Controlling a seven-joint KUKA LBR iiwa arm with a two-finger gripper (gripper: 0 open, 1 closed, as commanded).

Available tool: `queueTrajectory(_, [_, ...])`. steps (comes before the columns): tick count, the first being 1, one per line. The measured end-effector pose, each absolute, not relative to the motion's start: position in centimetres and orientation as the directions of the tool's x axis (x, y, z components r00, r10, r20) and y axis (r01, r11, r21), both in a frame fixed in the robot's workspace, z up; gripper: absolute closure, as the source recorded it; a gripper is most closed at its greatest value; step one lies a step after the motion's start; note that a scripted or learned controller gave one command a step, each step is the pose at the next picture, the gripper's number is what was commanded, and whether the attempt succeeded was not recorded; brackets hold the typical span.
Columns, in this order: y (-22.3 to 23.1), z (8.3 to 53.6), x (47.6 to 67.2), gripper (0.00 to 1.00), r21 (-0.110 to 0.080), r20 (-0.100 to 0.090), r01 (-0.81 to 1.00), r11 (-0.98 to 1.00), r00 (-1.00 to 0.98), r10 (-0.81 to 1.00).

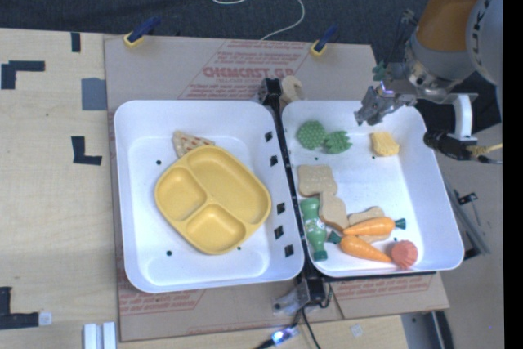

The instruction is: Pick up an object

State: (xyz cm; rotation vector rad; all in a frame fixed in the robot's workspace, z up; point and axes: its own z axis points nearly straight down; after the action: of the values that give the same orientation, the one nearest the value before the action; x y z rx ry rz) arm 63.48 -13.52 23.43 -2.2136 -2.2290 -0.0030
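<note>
We see the tool (372, 109) hovering over the far right part of the right shallow white bin (433, 200), and we cannot tell its state. Just near it lies a small yellow corn-like toy piece (384, 145), apart from the tool. Left of that sits a green leafy toy vegetable (321, 136), and toward the near side two orange toy carrots (369, 237). The left white bin (135, 200) holds a yellow divided plastic plate (212, 199).

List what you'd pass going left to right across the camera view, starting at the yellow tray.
yellow divided tray → green broccoli toy → yellow corn piece → red round toy
</note>
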Motion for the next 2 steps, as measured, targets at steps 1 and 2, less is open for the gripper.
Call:
queueTrajectory(1, [-7.9,23.22,66.24,1.0,0.0,0.001,1.0,0.007,-0.007,1.0])
queueTrajectory(2, [-7.19,22.94,66.07,1.0,-0.001,-0.001,1.0,0.002,-0.002,1.0])
